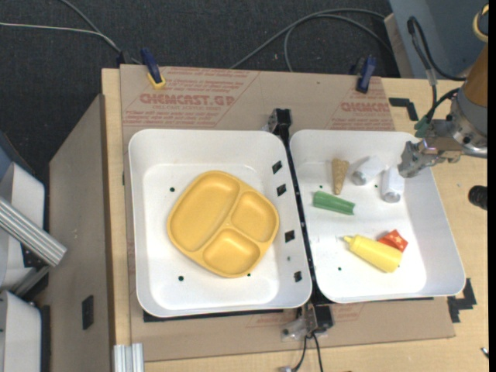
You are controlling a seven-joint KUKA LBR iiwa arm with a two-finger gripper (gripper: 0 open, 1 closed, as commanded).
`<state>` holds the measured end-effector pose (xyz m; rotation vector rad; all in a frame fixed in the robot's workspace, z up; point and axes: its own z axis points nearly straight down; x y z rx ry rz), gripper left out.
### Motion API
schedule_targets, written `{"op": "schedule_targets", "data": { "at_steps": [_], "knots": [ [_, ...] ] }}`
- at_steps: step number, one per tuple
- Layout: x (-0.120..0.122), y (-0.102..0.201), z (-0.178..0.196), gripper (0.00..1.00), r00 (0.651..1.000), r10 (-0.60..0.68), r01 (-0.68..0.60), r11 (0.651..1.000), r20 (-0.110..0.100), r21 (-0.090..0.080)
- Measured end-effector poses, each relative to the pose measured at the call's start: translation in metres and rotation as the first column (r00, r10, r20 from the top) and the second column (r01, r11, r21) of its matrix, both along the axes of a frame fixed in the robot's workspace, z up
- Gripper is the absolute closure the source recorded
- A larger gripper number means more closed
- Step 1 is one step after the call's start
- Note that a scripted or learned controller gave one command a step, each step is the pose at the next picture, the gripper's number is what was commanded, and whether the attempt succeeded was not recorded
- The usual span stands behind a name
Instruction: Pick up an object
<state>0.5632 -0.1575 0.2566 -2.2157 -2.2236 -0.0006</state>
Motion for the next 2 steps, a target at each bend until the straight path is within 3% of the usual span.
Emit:
{"op": "schedule_targets", "data": {
  "at_steps": [2],
  "knots": [
    [-0.004,0.101,-0.011,1.0,1.0,0.0,0.0,1.0,-0.001,0.0]
  ]
}}
